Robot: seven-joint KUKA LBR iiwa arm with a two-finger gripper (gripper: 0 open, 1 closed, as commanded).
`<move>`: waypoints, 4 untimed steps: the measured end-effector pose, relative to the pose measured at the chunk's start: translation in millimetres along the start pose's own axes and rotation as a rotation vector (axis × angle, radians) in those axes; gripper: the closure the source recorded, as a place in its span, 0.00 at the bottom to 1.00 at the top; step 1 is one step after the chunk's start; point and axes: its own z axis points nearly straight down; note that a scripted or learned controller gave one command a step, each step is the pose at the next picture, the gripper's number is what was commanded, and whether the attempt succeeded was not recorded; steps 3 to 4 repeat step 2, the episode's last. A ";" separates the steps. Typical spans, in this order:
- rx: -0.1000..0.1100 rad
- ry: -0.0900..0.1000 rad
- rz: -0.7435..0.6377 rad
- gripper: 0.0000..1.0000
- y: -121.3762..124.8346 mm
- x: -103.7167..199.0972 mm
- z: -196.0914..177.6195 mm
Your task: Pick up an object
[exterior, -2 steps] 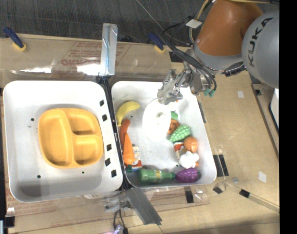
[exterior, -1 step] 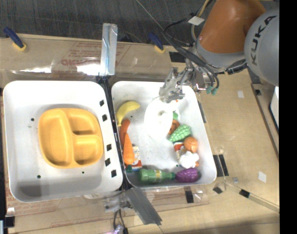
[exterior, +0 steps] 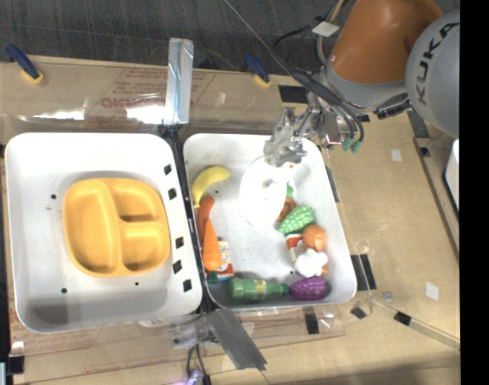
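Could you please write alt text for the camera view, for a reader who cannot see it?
The gripper hangs over the far edge of the right bin, which holds a banana, carrot, green bottle, grapes and other toy food. The left bin holds a yellow tray.

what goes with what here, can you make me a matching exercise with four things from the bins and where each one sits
Things:
1. yellow tray
2. banana
3. green bottle
4. purple grapes

Places:
a. right bin, near right corner
b. left bin
c. right bin, far left corner
d. right bin, along the near wall

Pairs: 1-b, 2-c, 3-d, 4-a
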 end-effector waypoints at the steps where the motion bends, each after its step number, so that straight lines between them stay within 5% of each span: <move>1: -0.001 -0.002 -0.141 1.00 -16.4 -29.2 5.2; 2: -0.002 0.002 -0.428 1.00 -64.6 19.4 27.9; 4: -0.002 0.002 -0.428 1.00 -64.6 19.4 27.9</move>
